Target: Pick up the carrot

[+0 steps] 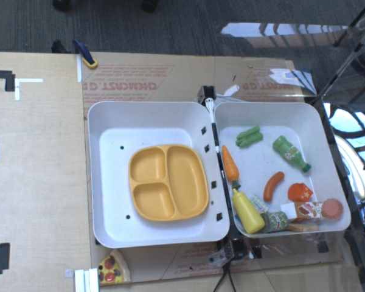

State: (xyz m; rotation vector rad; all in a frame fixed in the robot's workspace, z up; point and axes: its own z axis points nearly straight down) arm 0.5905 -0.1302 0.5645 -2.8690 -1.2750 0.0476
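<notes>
Two white bins sit side by side; in your right bin (316,123) the carrot (230,163) lies against the left wall, long axis running near to far, just above the yellow bottle (247,211), free for picking.

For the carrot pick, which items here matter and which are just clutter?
Belongs to the job:
carrot, in the right bin

Just lying about:
yellow divided plate
green bottle
sausage
mustard bottle
green beans

pizza toy (111,269) partly under left bin (97,163), corner items (304,212) jumbled, indistinct
</notes>
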